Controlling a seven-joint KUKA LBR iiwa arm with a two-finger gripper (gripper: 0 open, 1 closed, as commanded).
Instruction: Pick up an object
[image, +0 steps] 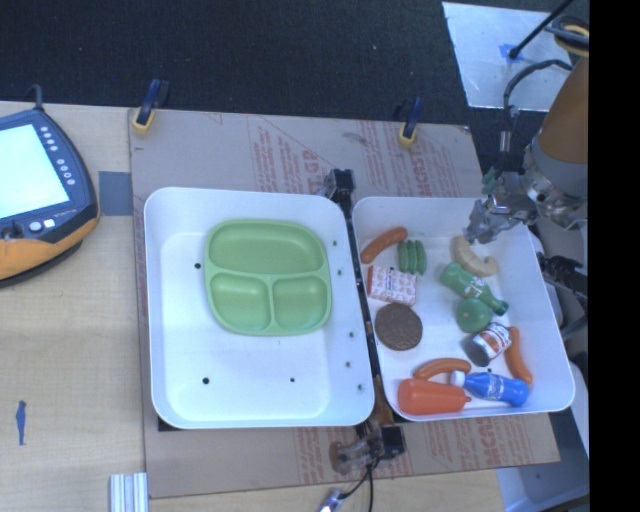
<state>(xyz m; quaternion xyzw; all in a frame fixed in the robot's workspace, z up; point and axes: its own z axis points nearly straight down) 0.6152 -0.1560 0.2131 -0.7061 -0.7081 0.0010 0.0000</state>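
Observation:
The right bin (545, 300) holds several toy foods: an orange sausage (384, 243), a green pod (411, 256), a red and white packet (392, 286), a brown round disc (398, 326), a cream curved piece (473, 257), a green bottle (472, 282), a small can (487, 345), a blue bottle (497, 388) and an orange-red piece (433, 397). My gripper (488, 222) hangs over the bin's far right part, just above and behind the cream piece. Nothing is visibly held in it.
The left bin (170, 330) carries a green divided plate (268, 275). A teach pendant (40, 195) lies at the far left of the bench. Clamps (147, 106) (408, 120) hold the back edge of the board. Cables and the arm's base crowd the right side.

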